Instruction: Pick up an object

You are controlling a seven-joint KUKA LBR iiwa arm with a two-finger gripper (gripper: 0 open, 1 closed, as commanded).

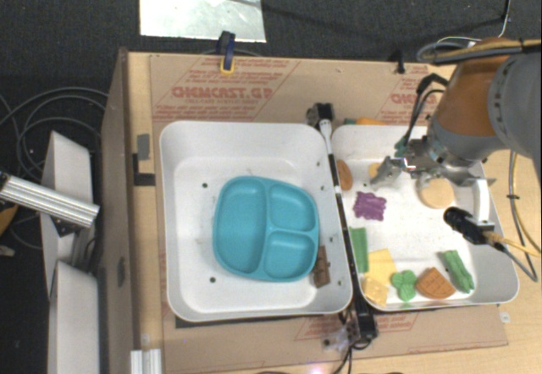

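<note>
My gripper hangs low over the back left part of the right bin, at the end of the grey arm with the orange band. A purple toy lies just below and left of it. A small yellow piece sits right beside the tip, and an orange-brown piece lies against the bin's left wall. A tan round disc lies to the gripper's right, partly under the wrist. I see nothing held.
Along the right bin's front lie a green strip, a yellow slab, a green lumpy toy, a brown waffle-like piece and a green pickle shape. The left bin holds a blue divided plate and a brown piece.
</note>
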